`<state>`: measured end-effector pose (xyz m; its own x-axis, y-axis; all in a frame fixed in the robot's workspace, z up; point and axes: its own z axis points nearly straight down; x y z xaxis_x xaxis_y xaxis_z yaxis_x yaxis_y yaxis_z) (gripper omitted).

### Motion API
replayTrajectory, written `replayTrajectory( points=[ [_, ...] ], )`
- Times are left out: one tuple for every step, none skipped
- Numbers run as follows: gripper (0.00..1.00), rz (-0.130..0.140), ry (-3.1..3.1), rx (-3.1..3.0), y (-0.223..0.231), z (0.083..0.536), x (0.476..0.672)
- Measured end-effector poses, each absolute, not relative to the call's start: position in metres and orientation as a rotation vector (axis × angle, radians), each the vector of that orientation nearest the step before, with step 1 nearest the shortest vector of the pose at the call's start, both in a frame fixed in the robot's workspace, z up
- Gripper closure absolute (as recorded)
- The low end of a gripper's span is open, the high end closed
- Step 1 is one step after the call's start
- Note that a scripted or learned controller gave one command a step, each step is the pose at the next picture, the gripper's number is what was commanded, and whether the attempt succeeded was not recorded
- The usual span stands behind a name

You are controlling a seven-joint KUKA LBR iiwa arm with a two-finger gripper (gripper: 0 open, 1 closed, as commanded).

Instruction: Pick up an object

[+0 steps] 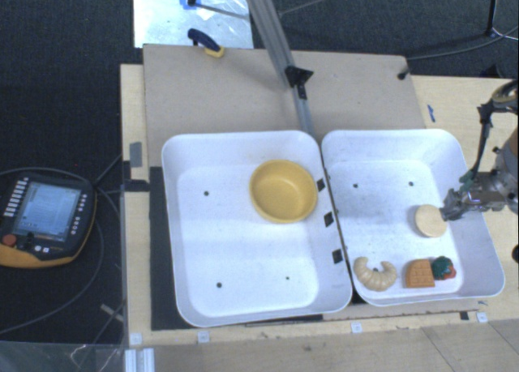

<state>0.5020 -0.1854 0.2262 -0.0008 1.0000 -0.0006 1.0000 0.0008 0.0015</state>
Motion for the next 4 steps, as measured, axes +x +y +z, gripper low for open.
replayTrajectory(
  points=[
    [1.00, 0.002, 2.227, 2.217, -0.138, 0.217, 0.520],
    [1.00, 0.000, 2.227, 2.216, -0.087, 0.209, 0.536],
    [1.00, 0.002, 2.225, 2.216, -0.039, 0.222, 0.557],
    [1.00, 0.003, 2.226, 2.215, 0.010, 0.234, 0.577]
  ],
)
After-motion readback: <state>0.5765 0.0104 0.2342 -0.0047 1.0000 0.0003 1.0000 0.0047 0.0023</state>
